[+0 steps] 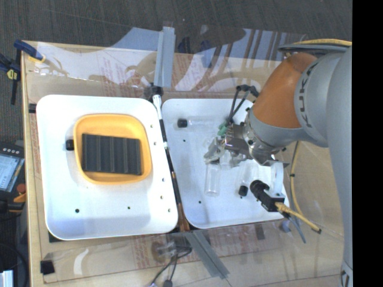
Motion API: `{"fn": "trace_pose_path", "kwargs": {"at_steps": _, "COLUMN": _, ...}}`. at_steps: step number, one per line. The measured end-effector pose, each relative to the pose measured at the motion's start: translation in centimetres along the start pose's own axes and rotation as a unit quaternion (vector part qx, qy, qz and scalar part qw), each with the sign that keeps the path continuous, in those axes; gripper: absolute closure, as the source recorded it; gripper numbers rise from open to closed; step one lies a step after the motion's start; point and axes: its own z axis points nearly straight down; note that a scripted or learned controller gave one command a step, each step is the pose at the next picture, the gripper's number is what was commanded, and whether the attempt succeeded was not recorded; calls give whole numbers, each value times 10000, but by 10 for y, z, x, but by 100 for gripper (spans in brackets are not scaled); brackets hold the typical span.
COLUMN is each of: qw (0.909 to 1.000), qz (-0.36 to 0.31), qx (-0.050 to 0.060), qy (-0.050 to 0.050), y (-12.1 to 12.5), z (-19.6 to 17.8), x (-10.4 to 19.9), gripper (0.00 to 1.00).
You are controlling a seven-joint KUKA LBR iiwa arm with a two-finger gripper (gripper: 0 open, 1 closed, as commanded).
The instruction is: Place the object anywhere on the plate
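Jaws' state couldn't be told; gripper hung over the right bin. Yellow plate sat in the left bin. Clear tube-like object lay just below the gripper: likely light, slippery, rolls; grip mid-length.

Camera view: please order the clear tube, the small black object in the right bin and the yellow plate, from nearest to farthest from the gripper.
From the gripper:
1. Clear tube, just below it, right bin.
2. Small black object, upper left corner of that bin.
3. Yellow plate, left bin.
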Motion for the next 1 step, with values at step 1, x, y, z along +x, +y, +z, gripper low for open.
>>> {"fn": "trace_pose_path", "kwargs": {"at_steps": 1, "qw": 9987, "qz": -504, "qx": -4, "qy": 7, "y": 52, "z": -35, "x": 52, "gripper": 100}}
